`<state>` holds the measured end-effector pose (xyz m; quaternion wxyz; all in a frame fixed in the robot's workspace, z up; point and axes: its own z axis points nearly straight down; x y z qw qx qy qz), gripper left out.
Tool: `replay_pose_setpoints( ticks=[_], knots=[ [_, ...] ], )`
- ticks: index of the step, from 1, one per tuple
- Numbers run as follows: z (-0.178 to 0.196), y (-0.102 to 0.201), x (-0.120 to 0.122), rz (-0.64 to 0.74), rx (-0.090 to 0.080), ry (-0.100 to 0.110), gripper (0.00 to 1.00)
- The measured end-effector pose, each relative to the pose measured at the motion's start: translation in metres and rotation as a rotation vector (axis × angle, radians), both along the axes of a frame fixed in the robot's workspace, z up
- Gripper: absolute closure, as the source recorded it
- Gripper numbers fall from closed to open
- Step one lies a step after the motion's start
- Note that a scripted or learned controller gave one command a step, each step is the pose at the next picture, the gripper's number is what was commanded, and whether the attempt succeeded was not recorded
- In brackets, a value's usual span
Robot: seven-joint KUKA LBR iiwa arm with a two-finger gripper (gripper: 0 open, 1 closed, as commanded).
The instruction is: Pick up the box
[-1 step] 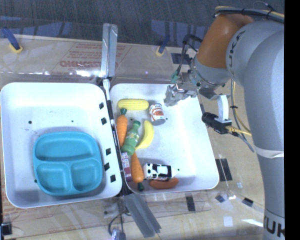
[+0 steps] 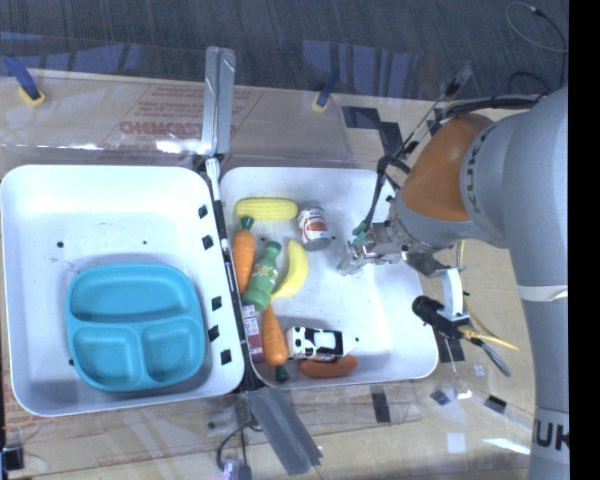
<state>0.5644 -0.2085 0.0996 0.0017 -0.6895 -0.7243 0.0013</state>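
A small black-and-white box [image 2: 315, 343] lies on its side near the front of the right bin [image 2: 400, 318]. A red sausage [image 2: 328, 367] rests just in front of it and an orange carrot [image 2: 272, 336] lies to its left. My gripper [image 2: 358, 256] hangs over the bin's middle right part, behind the box and well apart from it. The gripper's tip is small and partly hidden by the wrist [image 2: 435, 193]. It is to the right of a small can [image 2: 314, 226].
The right bin also holds a corn cob [image 2: 266, 209], a second carrot [image 2: 242, 258], a green bottle [image 2: 263, 273], a banana [image 2: 294, 271] and a dark red flat packet [image 2: 250, 330] by the left wall. A blue divided tray [image 2: 135, 326] sits in the left bin [image 2: 40, 218].
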Motion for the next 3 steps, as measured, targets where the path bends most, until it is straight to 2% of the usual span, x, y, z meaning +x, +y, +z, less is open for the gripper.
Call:
replay_pose_setpoints(
  ticks=[1,2,3],
  knots=[
    [-0.009,0.035,-0.059,-0.06,0.001,0.0,0.0],
    [-0.009,0.073,-0.089,-0.07,0.001,0.0,0.0],
    [-0.008,0.012,-0.088,-0.122,0.0,-0.003,0.0]
  ],
)
